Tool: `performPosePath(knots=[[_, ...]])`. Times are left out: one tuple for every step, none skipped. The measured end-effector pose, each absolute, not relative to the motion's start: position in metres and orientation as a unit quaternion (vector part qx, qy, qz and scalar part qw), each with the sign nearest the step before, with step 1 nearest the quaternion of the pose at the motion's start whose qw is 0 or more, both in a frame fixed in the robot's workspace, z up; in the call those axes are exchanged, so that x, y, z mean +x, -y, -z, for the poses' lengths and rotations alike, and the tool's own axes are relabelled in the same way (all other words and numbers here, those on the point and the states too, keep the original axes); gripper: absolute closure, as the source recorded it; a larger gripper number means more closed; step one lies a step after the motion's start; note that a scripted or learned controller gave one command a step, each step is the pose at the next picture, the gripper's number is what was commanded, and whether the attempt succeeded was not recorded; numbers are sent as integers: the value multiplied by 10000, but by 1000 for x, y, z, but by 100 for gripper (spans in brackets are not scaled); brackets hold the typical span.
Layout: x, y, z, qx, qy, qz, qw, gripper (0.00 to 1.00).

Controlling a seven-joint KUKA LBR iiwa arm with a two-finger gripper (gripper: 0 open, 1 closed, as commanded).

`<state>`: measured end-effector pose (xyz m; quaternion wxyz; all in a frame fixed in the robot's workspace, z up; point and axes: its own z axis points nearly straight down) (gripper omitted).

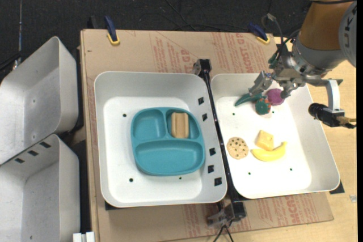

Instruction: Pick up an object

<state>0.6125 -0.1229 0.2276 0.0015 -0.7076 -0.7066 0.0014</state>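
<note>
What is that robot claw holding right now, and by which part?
It cannot be told: the gripper sits right over a purple and green toy in the right bin.

Two white bins (110, 122) on bench (91, 54). One teal divided tray (164, 150), one tan bread piece (180, 124) in it. One cookie (237, 148), one yellow cheese wedge (264, 138), one banana (269, 153). One purple item (275, 96), one dark green item (258, 103). Two clamps (111, 30) at bench back edge.
</note>
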Motion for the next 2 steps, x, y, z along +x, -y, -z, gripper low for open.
performPosePath(knots=[[607,125,-183,-7077,7065,-17,19,0],[596,127,-129,-7079,7063,-17,22,0]])
